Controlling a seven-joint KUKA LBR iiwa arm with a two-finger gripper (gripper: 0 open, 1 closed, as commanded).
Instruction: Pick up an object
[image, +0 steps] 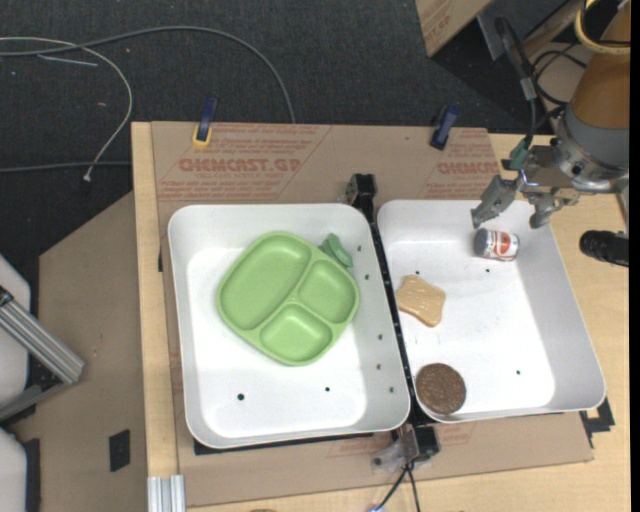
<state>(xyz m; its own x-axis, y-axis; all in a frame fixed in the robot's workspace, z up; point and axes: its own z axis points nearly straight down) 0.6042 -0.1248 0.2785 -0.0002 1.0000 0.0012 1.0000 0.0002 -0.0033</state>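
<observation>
A small can (496, 244) is seen lying on its side in the right bin (560, 330), close to that bin's far edge and towards its far right corner. Its body is silvery white with a red band or label wrapped around part of it; the print on it is too small to be read.

The pincer (520, 205) is seen just above the can, at the far edge of the right bin, below the grey wrist and the orange band of the arm (598, 100). Its two fingers are spread apart, one grey finger (493, 203) slanting down to the left of the can and the other to the right and farther back. Nothing is gripped between them. Whether the left fingertip touches the can cannot be told; it ends just beside the can's upper edge.

Two more things are found in the right bin: a tan piece shaped like a slice of bread (420, 300) near the bin's left wall, about midway along it, and a round brown disc (440, 388) at the near left corner. In the left bin (210, 400) a green plate with three compartments (287, 297) is laid near the middle, and a small green object (337, 250) is seen touching its far right rim. Both bins are carried by a cardboard-covered counter (300, 150) held at the far edge by blue clamps (206, 119).
</observation>
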